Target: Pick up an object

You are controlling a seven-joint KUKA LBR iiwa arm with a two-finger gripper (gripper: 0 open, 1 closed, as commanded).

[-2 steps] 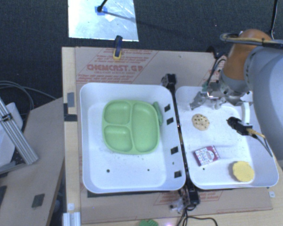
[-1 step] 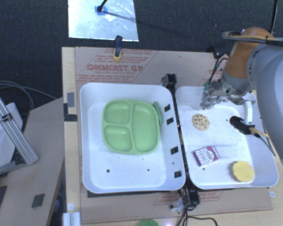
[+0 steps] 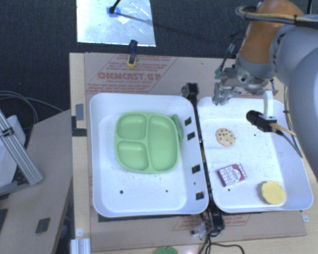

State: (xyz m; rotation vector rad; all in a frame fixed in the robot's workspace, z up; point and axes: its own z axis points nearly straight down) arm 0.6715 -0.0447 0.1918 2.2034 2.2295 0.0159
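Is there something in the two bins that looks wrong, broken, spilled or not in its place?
Nothing stands out. The green tray lies flat in the left bin. The cookie, red packet and yellow piece lie apart in the right bin. The hand is over its far edge.

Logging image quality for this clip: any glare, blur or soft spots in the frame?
Camera view: the arm at upper right looks soft and blurred; the reflective sheet at the top shows bright glare; the green tray, cookie and red packet are evenly lit and fairly sharp, with faint shadows.
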